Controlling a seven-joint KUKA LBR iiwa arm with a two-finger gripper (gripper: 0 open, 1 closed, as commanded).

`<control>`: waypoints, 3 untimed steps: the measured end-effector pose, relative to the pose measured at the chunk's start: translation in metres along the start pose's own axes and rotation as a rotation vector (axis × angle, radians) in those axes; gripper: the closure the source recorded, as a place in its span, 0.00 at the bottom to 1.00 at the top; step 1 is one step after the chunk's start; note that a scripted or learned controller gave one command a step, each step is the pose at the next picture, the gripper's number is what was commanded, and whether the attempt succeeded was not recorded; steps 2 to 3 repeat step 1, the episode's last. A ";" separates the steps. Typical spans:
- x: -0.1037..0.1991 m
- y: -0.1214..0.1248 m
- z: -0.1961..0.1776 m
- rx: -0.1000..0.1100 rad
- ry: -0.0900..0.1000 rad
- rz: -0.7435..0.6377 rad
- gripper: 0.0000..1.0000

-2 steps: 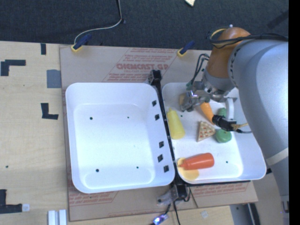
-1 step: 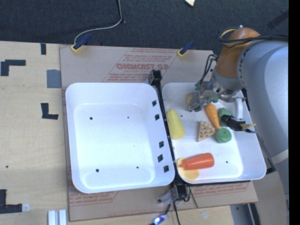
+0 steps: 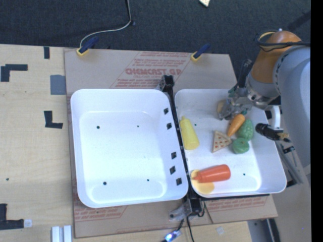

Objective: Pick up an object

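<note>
Your left bin sits bare, so look right: in the right bin the yellow bottle lies along the divider, the red bottle lies across the near end, then the pizza slice. Now the carrot, the likeliest target, I'd judge, its long axis slanting up-right toward the gripper, which hangs just above and left of its upper end. Whether it's parted or closed, I can't tell. Green pieces crowd the carrot's right.

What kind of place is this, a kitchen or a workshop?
Probably a robotics lab: a grey arm reaches over two white bins on a cardboard-covered bench, with toy food like a carrot.
</note>
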State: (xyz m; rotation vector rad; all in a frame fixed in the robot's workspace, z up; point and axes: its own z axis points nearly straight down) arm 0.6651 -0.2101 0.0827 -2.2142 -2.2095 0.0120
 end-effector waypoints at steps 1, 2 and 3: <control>-0.016 -0.175 -0.001 -0.010 -0.003 0.004 1.00; -0.016 -0.175 -0.001 -0.010 -0.003 0.004 1.00; -0.016 -0.175 -0.001 -0.010 -0.003 0.004 1.00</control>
